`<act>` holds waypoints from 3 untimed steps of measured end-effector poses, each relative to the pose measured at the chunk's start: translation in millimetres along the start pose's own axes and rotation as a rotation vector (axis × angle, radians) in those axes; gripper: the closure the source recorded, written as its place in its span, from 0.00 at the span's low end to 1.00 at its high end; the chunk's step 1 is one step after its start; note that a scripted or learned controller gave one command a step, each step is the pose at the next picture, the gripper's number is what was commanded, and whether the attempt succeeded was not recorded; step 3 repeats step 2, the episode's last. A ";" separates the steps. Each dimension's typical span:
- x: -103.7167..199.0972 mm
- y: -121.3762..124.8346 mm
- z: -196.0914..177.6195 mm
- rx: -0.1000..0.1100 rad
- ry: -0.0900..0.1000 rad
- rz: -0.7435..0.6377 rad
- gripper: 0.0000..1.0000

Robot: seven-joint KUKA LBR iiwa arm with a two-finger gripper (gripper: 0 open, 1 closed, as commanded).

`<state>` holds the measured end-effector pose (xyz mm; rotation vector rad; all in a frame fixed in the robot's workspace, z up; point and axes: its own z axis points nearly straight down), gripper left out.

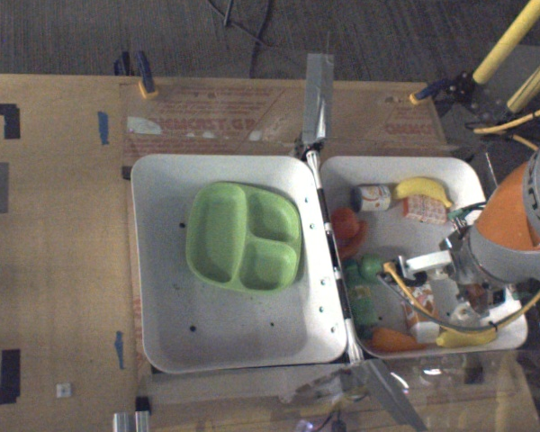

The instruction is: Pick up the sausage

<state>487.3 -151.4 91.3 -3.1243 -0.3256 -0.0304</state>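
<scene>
The sausage appears to be the orange-brown, elongated piece lying near the front edge of the right bin, toward its front-left corner. Just to its right are a small white piece and a yellow banana along the same front edge. Behind it, against the bin's left wall, sit two green items and, further back, a red item.

The gripper hangs over the middle-right of this bin, behind and to the right of the sausage and apart from it — whether it is open or closed cannot be told, and nothing is seen held in it. The arm enters from the right.

At the back of the bin lie a small bottle, a second banana and a red-and-white carton; their labels are too small to read.

The left bin holds a green divided plate. The cardboard behind the bins carries faded reddish print — not legible.
</scene>
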 end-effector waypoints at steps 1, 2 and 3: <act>48.3 68.8 4.4 0.005 -0.016 0.002 0.00; 134.4 92.1 8.9 0.022 -0.028 0.000 0.00; 134.4 92.1 8.9 0.022 -0.028 0.000 0.00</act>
